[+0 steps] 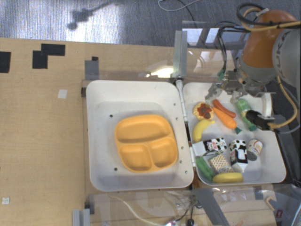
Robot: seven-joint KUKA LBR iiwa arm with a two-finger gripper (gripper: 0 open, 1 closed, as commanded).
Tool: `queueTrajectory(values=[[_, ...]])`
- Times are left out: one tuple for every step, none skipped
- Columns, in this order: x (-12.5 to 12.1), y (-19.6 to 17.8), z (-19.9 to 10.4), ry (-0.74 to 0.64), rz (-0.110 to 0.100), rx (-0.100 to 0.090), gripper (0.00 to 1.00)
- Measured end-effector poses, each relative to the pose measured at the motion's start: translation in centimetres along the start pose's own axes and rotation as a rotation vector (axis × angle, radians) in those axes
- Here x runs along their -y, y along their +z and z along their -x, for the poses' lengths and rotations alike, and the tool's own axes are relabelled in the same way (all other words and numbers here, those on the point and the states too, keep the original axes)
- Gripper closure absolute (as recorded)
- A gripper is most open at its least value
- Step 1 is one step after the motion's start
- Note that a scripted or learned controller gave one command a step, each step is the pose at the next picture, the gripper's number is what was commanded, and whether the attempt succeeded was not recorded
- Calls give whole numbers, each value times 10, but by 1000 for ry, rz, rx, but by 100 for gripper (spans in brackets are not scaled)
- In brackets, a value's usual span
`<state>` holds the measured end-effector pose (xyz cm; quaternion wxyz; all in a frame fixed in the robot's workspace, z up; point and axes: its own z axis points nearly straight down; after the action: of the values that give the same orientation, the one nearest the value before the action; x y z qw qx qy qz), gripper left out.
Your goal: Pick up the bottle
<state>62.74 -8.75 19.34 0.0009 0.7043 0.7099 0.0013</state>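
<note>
Toward far right side of right bin (pixel 280 169): bottle (pixel 245 111), green plastic, slim, lying on its side, dark cap end pointing right, just beside carrot (pixel 226 119). Gripper (pixel 231 89) hovers above bin's far edge, near bottle; whether it is released or clenched cannot be told. Carrot orange, tapered, smooth. Banana (pixel 201 129) yellow, curved. Pizza slice (pixel 204 111) round-edged, red-topped. Cow-patterned cartons near bin's near side. Left bin (pixel 99 140) bears orange tray (pixel 141 128), glossy, three-compartment, rounded corners

glossy, likely plastic green bottle (pixel 245 110)
</note>
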Motion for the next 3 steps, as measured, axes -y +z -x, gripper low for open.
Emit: queueTrajectory(values=[[56, -39, 2, -261, 1, 0, 0], [55, -50, 1, -264, 5, 1, 100], [99, -79, 63, -575, 3, 3, 100]])
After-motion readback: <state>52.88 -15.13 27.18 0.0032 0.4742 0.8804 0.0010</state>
